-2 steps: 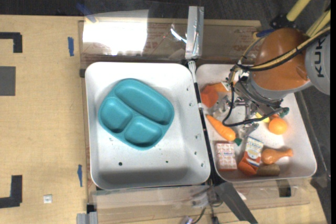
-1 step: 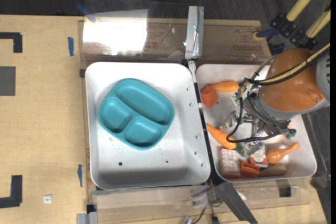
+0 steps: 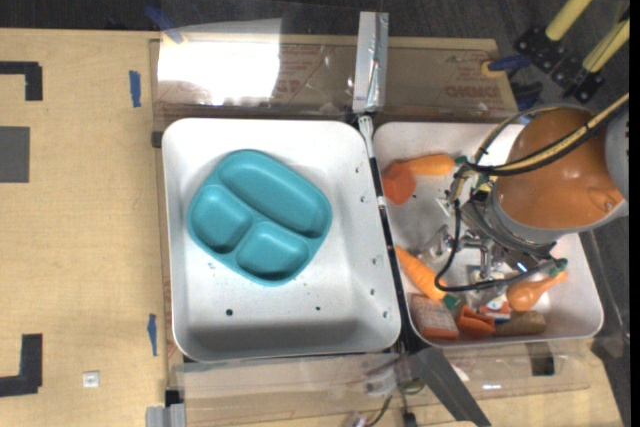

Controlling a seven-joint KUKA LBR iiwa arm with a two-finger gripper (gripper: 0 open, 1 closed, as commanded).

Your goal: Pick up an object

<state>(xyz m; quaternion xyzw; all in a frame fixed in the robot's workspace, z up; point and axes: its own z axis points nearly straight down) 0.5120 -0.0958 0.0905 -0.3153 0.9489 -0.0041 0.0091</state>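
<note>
The arm reaches in from the right, its orange band (image 3: 555, 170) bulging above the wrist. The wrist points steeply downward, cables looping around it. The gripper (image 3: 478, 265) hangs low beneath, its metal parts tangled in shadow.

You have orange carrot-like pieces (image 3: 417, 274) scattered in the right bin (image 3: 585, 313), one lying near its left wall. A teal divided tray (image 3: 260, 215) lies flat in the left bin (image 3: 190, 315).

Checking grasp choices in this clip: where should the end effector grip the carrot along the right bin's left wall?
Probably mid-length. The carrot lies flat and slanted beside the right bin's left wall, so come straight down with the fingers across its narrow width, tilted off the wall.
</note>
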